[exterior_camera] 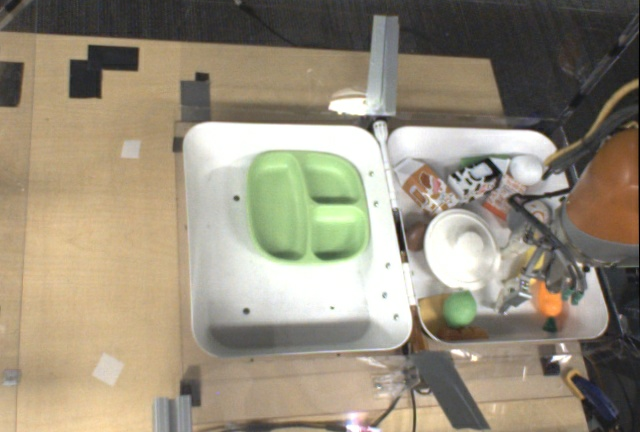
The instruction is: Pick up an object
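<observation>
Right bin (pixel 596 320), lower right of frame: a cluttered heap of small things. A white round bowl (pixel 461 246) sits near its centre, upright, open side up. Just below it, at the bin's lower left, a green ball (pixel 460 308) lies beside a brownish item too dim to identify. Above the bowl, toward the bin's upper edge: a brown-and-white packet (pixel 425 188), a black-and-white patterned piece (pixel 474 178), and a white rounded object (pixel 526 168) further right. An orange object (pixel 548 300) lies near the bin's lower right corner.

The gripper (pixel 528 272) is low over the right part of this bin, between the bowl and the orange object, its dark linkage and cables tangled in view against the clutter. Cannot tell how its tips stand, nor whether anything sits between them.

The arm's orange band (pixel 606 200) fills the right edge of frame above the bin.

Left bin (pixel 215 320), centre of frame: a green divided tray (pixel 305 205) lies flat in its upper half, three compartments. The two bins touch along a shared middle edge. Both rest on a wooden bench (pixel 90 250).
</observation>
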